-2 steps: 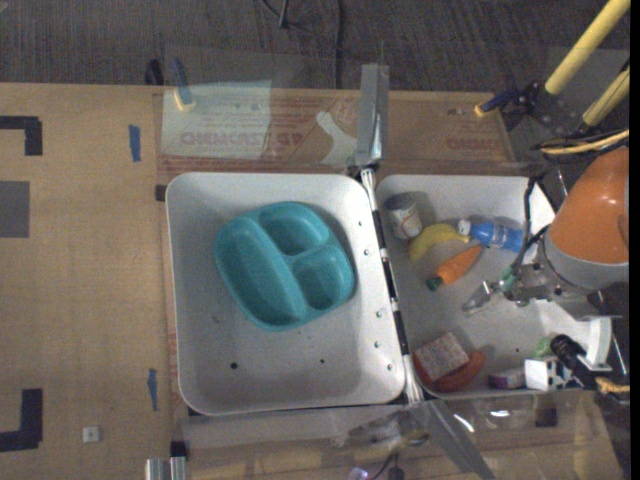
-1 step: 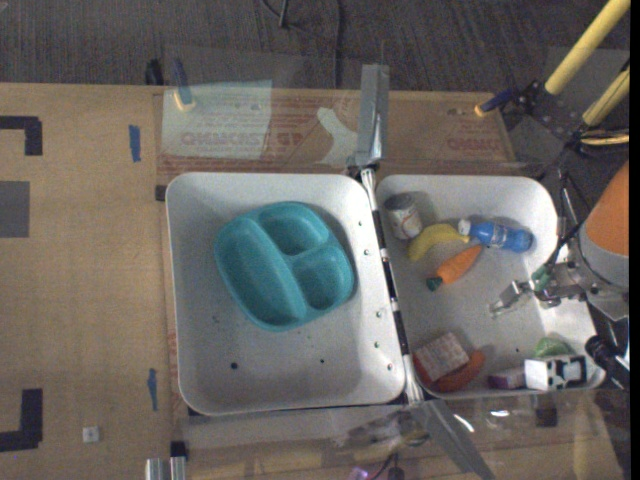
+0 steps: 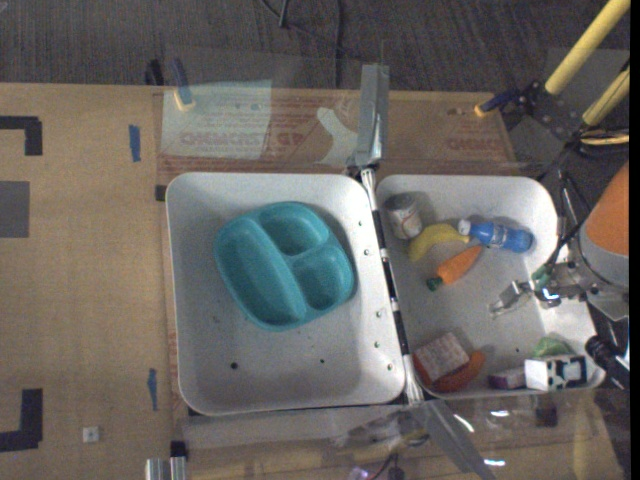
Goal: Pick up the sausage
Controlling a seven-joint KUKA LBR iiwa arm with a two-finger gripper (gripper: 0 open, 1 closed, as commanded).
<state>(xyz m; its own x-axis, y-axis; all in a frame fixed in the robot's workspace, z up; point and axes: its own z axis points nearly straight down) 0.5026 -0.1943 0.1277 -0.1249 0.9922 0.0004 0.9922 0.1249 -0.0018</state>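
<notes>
In the right bin's near edge, the sausage (image 3: 462, 371) lies roughly left-right; gripper (image 3: 510, 298) released, empty.

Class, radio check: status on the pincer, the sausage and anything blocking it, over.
Pincer over right bin, nothing seen between its tips. Sausage at bin's near edge, not picked up. Tan block lies partly over it.
</notes>
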